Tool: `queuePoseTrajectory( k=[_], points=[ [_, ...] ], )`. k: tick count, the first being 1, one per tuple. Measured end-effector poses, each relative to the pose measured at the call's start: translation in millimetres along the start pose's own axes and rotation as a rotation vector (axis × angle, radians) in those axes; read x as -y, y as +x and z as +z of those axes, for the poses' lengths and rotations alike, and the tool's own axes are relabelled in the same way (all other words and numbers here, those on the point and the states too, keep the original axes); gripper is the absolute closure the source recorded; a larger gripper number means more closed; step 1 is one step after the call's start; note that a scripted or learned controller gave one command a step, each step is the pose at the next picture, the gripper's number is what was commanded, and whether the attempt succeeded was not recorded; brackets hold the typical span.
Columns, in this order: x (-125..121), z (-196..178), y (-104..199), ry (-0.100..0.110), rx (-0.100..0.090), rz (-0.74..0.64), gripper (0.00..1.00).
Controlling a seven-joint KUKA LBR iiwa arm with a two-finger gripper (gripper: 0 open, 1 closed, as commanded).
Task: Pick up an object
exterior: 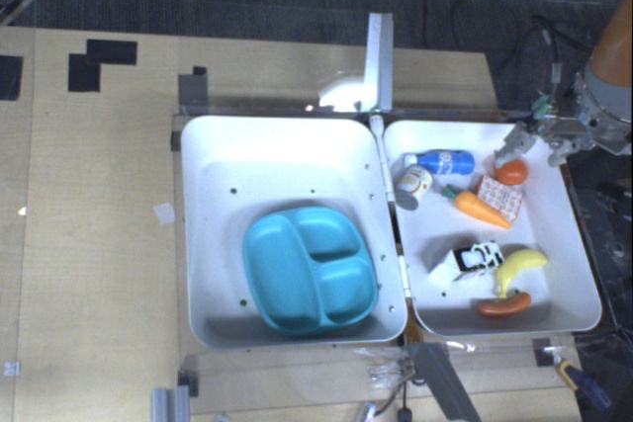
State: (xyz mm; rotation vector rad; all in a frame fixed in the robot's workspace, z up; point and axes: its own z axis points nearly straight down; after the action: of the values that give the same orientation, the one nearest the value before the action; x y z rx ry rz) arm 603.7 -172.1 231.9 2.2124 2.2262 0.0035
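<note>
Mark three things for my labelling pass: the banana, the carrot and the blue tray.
banana (521, 264), camera view, middle of its yellow curve.
carrot (481, 208), camera view, middle of its orange body.
blue tray (283, 278), camera view, floor of its large left compartment.

One fixed camera above the bench (89, 242), looking down aslant, both bins (213, 138) in frame

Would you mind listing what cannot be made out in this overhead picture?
- Gripper, camera view: too small and blurred to tell how its jaws stand.
- Arm: cut off by the right edge.
- Black-and-white item: too small to identify.
- Patterned packet: print illegible, partly covered by the carrot.
</note>
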Motion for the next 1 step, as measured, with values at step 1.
queuePoseTrajectory(
  k=[1],
  points=[
    [-0.7,131.0,34.5,-0.014,0.002,-0.057,0.0]
  ],
)
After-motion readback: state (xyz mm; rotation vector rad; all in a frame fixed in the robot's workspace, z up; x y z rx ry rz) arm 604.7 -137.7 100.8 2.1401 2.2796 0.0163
